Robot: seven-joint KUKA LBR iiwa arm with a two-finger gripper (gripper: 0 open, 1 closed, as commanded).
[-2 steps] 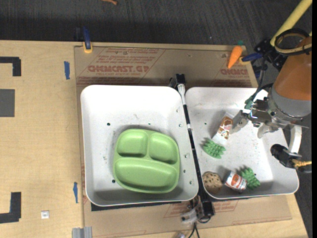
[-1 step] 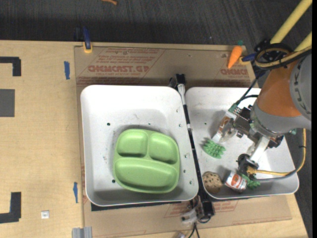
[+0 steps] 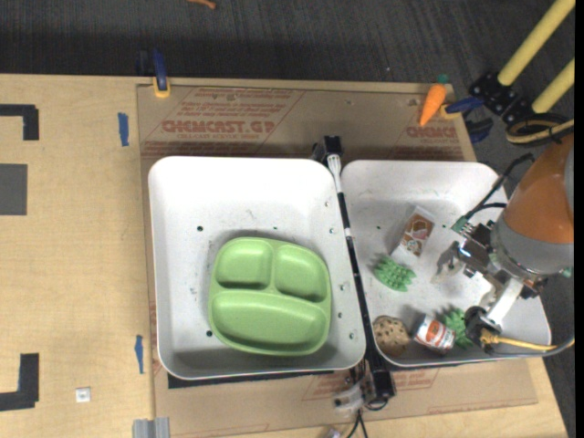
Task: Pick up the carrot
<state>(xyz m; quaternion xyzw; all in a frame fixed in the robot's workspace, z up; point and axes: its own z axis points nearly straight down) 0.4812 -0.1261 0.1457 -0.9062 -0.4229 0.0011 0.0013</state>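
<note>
orange carrot [image 3: 432, 104], green plate [image 3: 271, 294], two white bins [image 3: 182, 245]

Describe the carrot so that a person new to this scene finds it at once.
Start from the right bin and go past its far rim to the brown board. The carrot lies there near the board's far right corner. It is orange with a green top, outside both bins.

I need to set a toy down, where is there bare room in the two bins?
Left bin: bare floor behind and left of the green tray. Right bin: bare back strip behind the small carton. Its front is crowded around the gripper.
</note>
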